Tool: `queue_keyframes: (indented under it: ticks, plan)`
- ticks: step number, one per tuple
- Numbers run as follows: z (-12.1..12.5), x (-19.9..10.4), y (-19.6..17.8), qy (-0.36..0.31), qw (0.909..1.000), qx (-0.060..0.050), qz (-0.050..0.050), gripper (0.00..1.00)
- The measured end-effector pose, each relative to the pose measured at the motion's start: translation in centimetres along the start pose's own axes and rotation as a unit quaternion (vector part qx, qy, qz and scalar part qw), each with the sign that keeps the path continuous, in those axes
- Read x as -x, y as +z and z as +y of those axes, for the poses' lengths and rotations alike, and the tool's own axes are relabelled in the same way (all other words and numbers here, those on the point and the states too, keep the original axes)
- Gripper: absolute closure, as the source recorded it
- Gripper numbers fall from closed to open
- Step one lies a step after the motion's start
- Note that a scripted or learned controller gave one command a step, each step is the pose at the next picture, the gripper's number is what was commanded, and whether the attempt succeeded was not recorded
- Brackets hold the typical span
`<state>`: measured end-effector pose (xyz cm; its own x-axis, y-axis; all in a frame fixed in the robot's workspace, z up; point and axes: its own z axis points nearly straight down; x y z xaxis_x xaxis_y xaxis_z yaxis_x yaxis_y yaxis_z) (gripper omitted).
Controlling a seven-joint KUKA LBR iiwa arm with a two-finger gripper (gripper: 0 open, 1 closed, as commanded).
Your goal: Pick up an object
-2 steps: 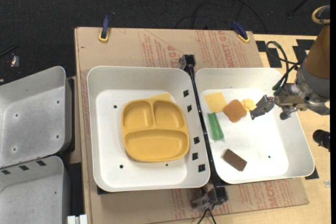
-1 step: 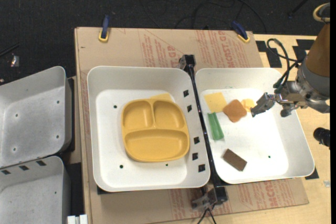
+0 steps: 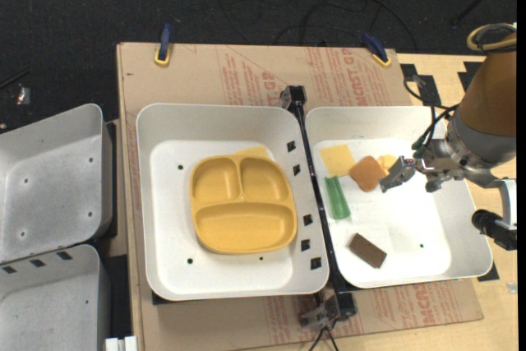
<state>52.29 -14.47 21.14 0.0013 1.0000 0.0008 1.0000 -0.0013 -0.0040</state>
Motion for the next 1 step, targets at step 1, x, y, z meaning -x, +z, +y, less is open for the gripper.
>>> queue_keyframes:
  ticks: [1]
  plan:
    - [-0.93, 0.18, 4.84, 0.001, 1.0000, -0.001, 0.000, 0.00]
